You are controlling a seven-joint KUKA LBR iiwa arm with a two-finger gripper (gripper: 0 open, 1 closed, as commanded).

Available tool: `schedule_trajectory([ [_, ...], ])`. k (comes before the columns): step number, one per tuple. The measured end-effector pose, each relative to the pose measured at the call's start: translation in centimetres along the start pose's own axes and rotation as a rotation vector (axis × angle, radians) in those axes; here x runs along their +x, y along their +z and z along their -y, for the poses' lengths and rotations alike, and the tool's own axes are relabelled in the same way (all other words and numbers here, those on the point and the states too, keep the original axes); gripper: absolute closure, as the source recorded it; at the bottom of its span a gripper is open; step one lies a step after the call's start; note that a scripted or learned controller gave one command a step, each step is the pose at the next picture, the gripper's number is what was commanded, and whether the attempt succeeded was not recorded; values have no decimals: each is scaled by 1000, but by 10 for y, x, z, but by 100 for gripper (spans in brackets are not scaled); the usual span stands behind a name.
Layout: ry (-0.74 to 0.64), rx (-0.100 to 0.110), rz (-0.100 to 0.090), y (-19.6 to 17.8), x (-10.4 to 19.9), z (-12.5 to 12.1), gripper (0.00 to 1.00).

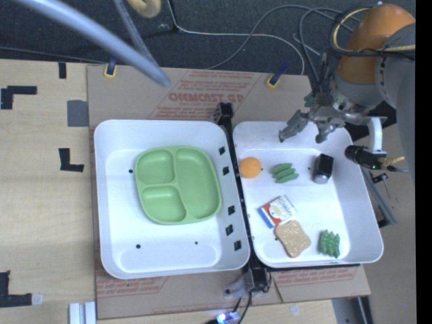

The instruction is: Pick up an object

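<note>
Six objects lie in the right bin (351,181): one orange (250,167), two green vegetables (284,173), one black cylinder (322,168), one carton (277,211), one toast (293,238). The gripper (305,131) hangs spread, holding nothing.

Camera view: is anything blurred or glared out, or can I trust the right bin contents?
Camera view: the grey bar slanting across the top left is blurred and out of focus. The right bin is evenly lit with soft shadows, and its orange ball and toast slice read clearly. The gripper is slightly soft. Both white bins look bright, but nothing is lost.

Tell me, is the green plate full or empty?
Empty. The green plate in the left bin shows bare green in all three sections.
</note>
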State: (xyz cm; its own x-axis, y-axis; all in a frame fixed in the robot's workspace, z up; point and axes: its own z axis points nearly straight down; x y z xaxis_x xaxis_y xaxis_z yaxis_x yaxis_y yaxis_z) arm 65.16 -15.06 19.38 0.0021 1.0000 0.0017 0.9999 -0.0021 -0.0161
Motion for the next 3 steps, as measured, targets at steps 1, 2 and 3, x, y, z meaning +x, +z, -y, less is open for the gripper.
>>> schedule_trajectory([
  [1, -3, -15, 2, -10, 0, -3, 0],
  [2, -3, -11, 3, 50, -6, 2, 0],
  [3, -4, -11, 2, 105, -5, 2, 0],
])
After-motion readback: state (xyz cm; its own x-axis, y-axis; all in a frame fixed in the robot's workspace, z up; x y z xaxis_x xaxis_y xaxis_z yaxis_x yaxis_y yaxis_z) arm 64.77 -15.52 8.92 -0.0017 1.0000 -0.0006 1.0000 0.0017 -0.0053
